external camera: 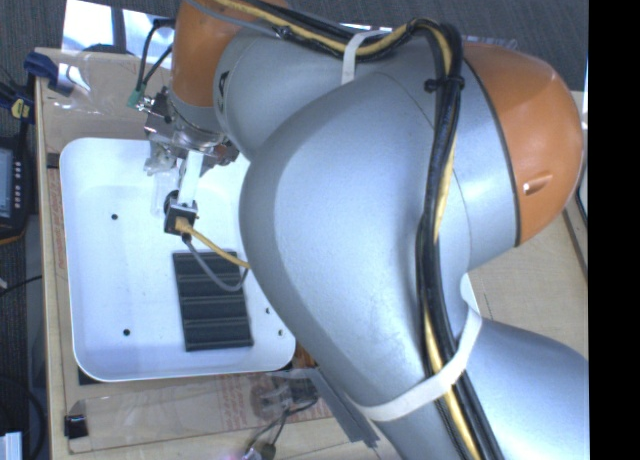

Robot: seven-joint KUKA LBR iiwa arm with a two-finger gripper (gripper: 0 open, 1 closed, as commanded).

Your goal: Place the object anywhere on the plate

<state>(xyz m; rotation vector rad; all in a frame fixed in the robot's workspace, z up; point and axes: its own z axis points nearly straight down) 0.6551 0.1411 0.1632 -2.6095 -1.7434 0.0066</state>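
Observation:
A dark ribbed rectangular slab point(212, 300) lies flat in the left white bin point(110, 278), toward its front right part. My gripper point(165, 160) hangs over the back of that same bin, a good way behind the slab and apart from it. The big grey and orange arm point(400, 198) covers the right side of the scene and hides whatever lies beneath it.
The left bin's floor is bare white to the left of the slab, with a few small dark dots. Clutter sits past the bin's left and back edges, on the wooden bench point(50, 98). Some cables point(275, 418) lie at the front.

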